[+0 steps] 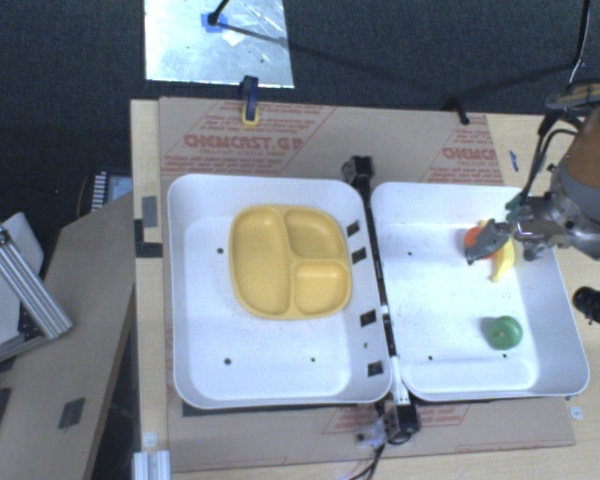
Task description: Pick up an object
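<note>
The bench (310,128) carries a sheet of brown printed board, and on it sit two shallow white bins side by side, touching along a dark seam with black clips. The left bin (195,348) holds a yellow divided plate (288,261) with three compartments, lying flat a little above the bin's middle. The right bin (430,363) holds the small things. The grey arm (590,183) reaches in from the right edge, its orange band just above the wrist, and ends over the upper right part of the right bin. Its end effector (488,241) hangs low over the bin floor, pointing left; whether it is spread or pressed together cannot be told from this slant. Just beside its tip lie an orange object (472,236) and a yellow object (501,261), the yellow one slanting down and to the left below the tip; contact with either is unclear. A green round object (501,332) rests on the bin floor nearer the front right corner, well apart from the end effector.
</note>
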Robot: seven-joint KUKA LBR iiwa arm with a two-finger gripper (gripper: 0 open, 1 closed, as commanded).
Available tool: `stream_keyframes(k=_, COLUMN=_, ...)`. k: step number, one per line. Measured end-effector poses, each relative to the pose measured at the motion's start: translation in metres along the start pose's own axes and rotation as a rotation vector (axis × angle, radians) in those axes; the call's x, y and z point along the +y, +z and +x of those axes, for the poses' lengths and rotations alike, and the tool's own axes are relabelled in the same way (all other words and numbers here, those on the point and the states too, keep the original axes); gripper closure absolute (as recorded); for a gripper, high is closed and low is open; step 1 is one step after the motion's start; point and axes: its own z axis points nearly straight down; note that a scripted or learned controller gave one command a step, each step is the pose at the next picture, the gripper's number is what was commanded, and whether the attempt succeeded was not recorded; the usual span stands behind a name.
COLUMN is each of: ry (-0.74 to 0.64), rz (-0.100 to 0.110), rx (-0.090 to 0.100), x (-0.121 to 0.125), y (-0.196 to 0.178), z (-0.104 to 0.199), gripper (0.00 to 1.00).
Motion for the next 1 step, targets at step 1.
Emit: stream_keyframes(k=1, ry=0.003, rz=0.004, rx=0.001, x=0.0068, y=0.0574, z=-0.0058, gripper=0.0)
